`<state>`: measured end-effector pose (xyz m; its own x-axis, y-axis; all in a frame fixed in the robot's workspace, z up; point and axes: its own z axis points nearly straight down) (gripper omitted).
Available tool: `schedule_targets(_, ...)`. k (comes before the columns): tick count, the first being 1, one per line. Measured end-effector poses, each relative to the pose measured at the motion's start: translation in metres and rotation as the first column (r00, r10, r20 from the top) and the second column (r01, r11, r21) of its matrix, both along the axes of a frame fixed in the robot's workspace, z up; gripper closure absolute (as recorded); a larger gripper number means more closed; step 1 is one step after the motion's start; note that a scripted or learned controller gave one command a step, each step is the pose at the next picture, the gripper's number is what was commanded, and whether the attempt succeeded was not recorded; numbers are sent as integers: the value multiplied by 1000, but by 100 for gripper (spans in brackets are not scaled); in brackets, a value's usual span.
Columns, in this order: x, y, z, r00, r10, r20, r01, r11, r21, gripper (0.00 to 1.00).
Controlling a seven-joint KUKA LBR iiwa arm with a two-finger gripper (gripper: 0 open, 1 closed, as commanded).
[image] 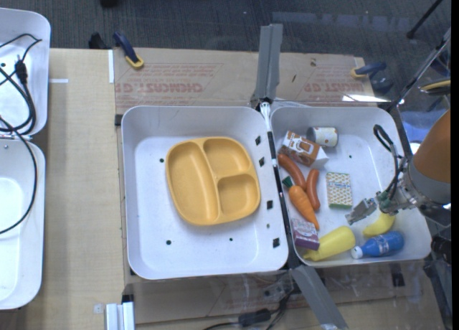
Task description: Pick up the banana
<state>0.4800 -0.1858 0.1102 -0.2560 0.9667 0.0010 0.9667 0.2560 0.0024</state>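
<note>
Right bin [337, 117], banana [379, 224] seemingly just beneath gripper [366, 210].

The arm [437, 156] reaches in low from the right, hand [369, 209] tilted.

Two shallow white bins, the left bin [143, 199] and right bin [358, 117], sit side by side on a cardboard-covered bench [193, 77].
</note>
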Motion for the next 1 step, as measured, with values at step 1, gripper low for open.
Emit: schedule_targets(1,3,-11,-13,999,43,7,-43,999,7,0)
